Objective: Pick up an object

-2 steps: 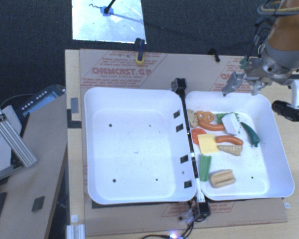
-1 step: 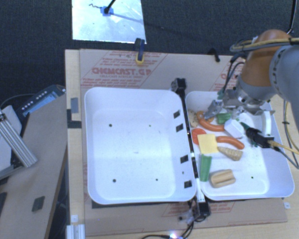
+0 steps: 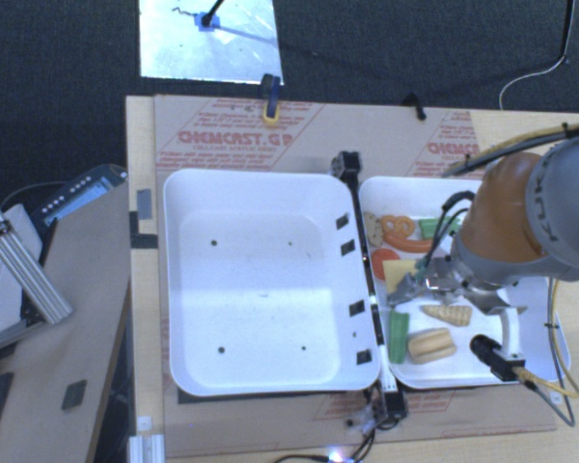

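Right bin [image 3: 378,193]: cheese wedge [image 3: 398,275] under tool [image 3: 412,288]

Dark carpeted floor [image 3: 415,27], shiny metal sheet [image 3: 209,25] lying on it, wooden bench [image 3: 299,123], grey side table [image 3: 58,355] at left.

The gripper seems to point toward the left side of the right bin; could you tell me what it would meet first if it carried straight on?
Probably the yellow wedge-shaped piece just ahead of the gripper, then the divider between the bins. Depth is hard to judge from above, so it might pass over the piece.
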Tool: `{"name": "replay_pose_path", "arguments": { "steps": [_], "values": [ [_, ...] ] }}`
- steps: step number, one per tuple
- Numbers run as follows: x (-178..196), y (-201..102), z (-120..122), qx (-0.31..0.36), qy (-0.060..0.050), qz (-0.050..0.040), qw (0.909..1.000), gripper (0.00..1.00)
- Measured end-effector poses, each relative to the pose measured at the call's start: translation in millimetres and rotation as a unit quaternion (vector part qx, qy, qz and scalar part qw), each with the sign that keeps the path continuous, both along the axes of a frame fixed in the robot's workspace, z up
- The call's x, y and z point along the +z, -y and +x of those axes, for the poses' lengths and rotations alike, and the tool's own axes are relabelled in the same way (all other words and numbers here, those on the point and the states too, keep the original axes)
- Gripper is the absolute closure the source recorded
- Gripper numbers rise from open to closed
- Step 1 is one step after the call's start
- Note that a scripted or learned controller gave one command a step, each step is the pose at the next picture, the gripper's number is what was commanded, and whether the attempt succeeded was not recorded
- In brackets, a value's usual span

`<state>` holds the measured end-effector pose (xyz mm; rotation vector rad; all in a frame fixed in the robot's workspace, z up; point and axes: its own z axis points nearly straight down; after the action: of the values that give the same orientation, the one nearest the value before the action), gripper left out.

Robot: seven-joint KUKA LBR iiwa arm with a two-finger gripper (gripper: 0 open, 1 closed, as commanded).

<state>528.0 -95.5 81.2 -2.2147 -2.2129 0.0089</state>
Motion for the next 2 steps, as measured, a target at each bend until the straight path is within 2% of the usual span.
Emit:
{"name": "replay_pose_path", "arguments": {
  "steps": [1,2],
  "values": [
    [4,-5,68,0.003,0.009,-0.0022,0.9999,0.00],
    [4,-13,114,0.003,0.009,-0.0020,1.0000,0.00]
  ]
}}
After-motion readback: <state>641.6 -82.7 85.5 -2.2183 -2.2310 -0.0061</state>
